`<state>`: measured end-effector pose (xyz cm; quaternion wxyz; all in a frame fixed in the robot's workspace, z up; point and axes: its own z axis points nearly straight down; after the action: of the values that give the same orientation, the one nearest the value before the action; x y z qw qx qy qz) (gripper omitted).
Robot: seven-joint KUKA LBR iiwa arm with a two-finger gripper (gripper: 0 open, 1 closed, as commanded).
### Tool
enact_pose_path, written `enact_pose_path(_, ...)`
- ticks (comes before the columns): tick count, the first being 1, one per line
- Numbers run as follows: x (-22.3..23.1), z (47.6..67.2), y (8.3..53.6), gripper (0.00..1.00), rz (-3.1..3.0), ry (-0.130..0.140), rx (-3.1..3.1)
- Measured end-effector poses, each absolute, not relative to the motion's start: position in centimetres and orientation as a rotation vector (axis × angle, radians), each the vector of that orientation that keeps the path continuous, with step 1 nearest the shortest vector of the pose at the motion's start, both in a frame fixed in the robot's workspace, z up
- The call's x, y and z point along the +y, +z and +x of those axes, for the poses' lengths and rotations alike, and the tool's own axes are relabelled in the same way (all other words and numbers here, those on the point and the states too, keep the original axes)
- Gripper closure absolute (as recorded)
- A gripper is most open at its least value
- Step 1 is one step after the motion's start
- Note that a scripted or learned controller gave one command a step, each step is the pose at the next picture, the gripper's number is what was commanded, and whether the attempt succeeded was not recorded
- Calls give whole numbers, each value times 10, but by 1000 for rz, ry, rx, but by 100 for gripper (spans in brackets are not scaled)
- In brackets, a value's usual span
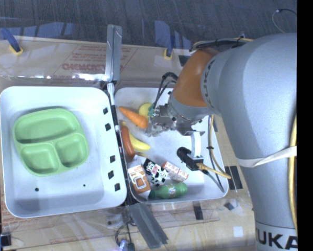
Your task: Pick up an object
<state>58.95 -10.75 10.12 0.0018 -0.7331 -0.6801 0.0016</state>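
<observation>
Gripper (155, 123) low in right bin (215, 184), beside carrot (133, 117); finger state: cannot tell. Nothing visibly lifted; pick remains.

- On the base of my arm (274, 238), at the lower right, I read the white letters "UKA" — the start of the word is cut off there.
- On the brown board (83, 61) behind the bins there is faint reddish print — too pale and blurred for me to read.
- The small boxes (175, 170) in my right bin carry printed patterns, but I can make out no words on them.
</observation>
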Motion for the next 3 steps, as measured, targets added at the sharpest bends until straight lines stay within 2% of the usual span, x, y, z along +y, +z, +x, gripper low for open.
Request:
enact_pose_path(1,-108,589,101,0,-2301,6,-2134)
enact_pose_path(2,-96,637,92,0,-2342,3,-2091)
enact_pose_path(3,-95,637,102,100,-2334,5,-2098)
